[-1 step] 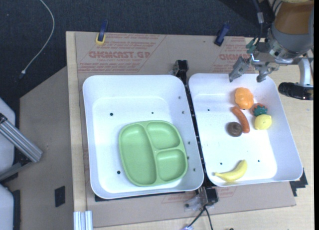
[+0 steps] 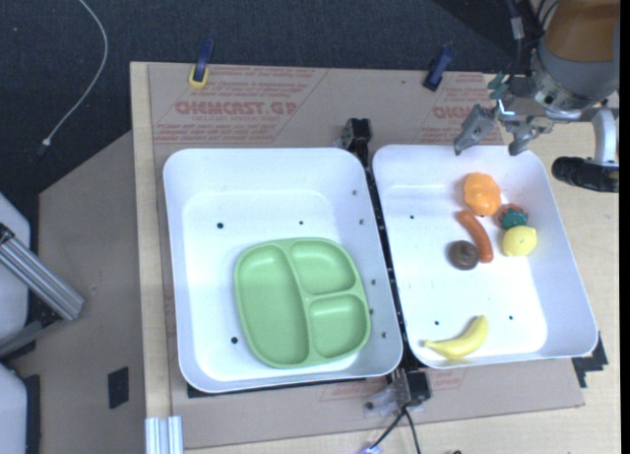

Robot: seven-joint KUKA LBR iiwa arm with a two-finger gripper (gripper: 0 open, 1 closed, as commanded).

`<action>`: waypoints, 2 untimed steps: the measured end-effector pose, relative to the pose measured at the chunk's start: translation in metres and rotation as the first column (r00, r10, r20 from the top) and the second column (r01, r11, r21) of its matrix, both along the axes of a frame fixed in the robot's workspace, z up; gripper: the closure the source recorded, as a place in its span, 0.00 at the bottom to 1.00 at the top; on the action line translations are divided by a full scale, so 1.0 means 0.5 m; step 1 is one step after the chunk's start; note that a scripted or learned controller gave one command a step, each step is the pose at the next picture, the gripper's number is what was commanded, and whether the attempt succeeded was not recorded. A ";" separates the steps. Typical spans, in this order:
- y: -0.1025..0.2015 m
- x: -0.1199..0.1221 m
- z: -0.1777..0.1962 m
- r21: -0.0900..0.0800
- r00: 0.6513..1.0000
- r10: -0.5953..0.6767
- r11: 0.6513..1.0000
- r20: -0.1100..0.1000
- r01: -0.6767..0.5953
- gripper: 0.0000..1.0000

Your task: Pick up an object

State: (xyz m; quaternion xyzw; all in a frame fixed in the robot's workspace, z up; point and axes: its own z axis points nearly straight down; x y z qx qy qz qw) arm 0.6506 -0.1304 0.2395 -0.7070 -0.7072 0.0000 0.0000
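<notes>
- A yellow banana (image 2: 459,339) lay at the near edge of the right bin (image 2: 551,329).
- The left bin (image 2: 197,245) held a green plate (image 2: 300,299) with three parts, and each part had nothing in it.
- Further back in the right bin sat a small brown ball (image 2: 464,254), just beside a thin orange carrot (image 2: 474,232).
- A yellow lemon (image 2: 520,240) sat to the right of the carrot, with a little dark green thing (image 2: 513,216) touching it from behind.
- An orange fruit (image 2: 480,193) sat behind the carrot, the farthest of the toys.
- The claw (image 2: 491,139) hung over the far edge of the right bin, its two fingers (image 2: 469,133) spread apart with nothing between them.
- Both bins sat on a brown table (image 2: 246,107).
</notes>
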 end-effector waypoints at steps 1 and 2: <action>0.011 0.001 -0.083 0.000 1.000 0.000 1.000 -0.002 0.000 0.00; 0.004 -0.012 -0.174 0.000 1.000 -0.001 1.000 -0.005 0.001 0.00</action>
